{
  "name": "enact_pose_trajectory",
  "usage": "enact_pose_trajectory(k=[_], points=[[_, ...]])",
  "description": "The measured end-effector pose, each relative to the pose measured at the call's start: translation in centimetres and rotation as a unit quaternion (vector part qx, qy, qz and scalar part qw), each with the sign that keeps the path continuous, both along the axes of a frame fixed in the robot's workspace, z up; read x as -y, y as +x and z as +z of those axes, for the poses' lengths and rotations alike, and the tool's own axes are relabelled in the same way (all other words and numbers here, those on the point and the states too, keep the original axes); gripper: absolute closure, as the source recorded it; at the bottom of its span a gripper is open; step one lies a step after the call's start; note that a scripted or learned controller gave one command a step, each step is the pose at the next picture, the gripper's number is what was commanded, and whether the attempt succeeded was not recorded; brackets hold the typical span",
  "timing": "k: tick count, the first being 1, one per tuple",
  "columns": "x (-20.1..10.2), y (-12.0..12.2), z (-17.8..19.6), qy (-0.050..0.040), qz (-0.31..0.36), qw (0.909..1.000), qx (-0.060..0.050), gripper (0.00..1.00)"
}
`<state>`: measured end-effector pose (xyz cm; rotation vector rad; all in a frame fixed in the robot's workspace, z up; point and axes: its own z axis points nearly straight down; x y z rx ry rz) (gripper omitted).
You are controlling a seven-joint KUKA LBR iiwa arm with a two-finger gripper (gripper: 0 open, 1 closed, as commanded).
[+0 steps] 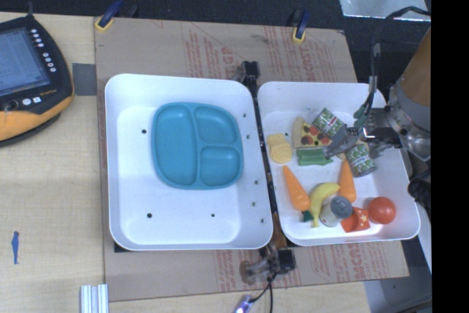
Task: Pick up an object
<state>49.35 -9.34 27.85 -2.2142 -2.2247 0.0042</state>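
Observation:
The right bin (pixel 410 231) holds several toy foods: a pizza slice (pixel 306 132), a yellow round slice (pixel 279 150), a green piece (pixel 311 156), two small green-labelled cans (pixel 327 119) (pixel 360 159), two carrots (pixel 296 188) (pixel 346 184), a banana (pixel 321 198), a grey can (pixel 335 210), a red piece (pixel 357 221) and a tomato (pixel 381 210). My gripper (pixel 346 143) reaches in from the right and hangs low between the two labelled cans, close to the lower one. Nothing is visibly held.
The left bin (pixel 124 231) carries a blue divided plate (pixel 196 144). A teach pendant (pixel 26 84) lies on the bench at far left. Clamps (pixel 108 15) (pixel 299 24) pin the cardboard sheet at the back. The arm's body (pixel 410 113) overhangs the right bin's right wall.

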Motion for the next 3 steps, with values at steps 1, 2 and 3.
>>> enact_pose_trajectory(k=[1,2,3], points=[[8.6,1.2,-11.9,-0.0003,-0.001,1.0,-0.002,0.0],[5.4,4.0,-18.6,0.0001,0.001,1.0,-0.001,0.0],[5.5,4.0,-17.6,-0.0009,0.003,1.0,-0.002,1.0]])
